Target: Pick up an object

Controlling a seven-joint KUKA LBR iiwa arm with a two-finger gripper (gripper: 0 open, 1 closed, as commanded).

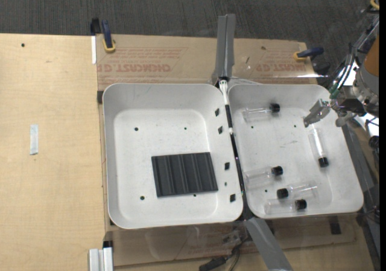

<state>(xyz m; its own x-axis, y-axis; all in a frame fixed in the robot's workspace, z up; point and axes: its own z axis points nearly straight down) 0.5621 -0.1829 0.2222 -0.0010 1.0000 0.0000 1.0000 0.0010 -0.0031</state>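
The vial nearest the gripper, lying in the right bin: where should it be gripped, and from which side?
Grip the vial mid-tube, on the clear body above its black cap, coming straight down with the jaws across its narrow width. It lies flat and apart from the others.

Five clear vials and one dark ribbed slab in the bins.

Right bin: black-capped vials lie flat, one (pixel 263 111) near the back, one (pixel 318 148) along the right side, one (pixel 265 174) mid-left, two (pixel 297 191) (pixel 286 206) close together in front. Left bin: slab (pixel 184 174) flat, front of centre.
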